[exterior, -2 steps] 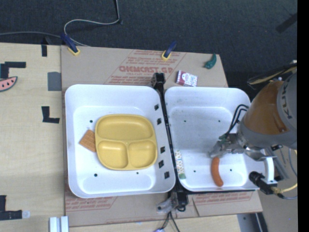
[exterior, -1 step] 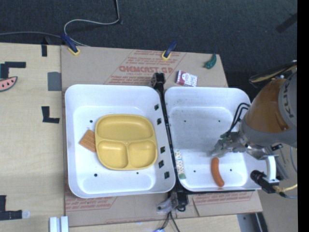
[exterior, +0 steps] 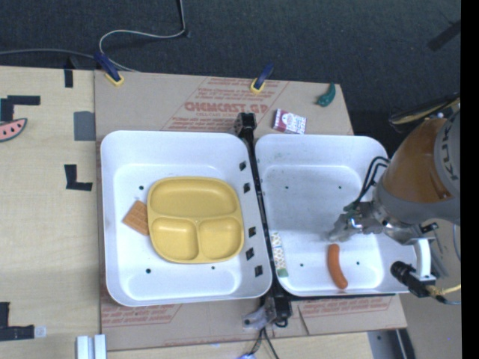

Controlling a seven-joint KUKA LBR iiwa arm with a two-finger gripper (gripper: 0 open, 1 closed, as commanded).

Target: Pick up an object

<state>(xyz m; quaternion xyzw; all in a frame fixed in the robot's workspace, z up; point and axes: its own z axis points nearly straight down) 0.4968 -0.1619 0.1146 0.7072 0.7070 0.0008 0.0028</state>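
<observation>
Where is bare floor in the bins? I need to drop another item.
Right white bin: bare floor left and above the orange sausage; crowded by the claw. Left white bin: yellow divided plate leaves narrow margins.

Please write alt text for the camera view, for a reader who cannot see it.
The tool hangs in the right bin, just above an orange sausage on its floor. The left bin holds a yellow divided plate overlapping a brown cracker.

two white bins (exterior: 120, 200), one yellow plate (exterior: 196, 219), one sausage (exterior: 337, 266), one cracker (exterior: 137, 217).
</observation>
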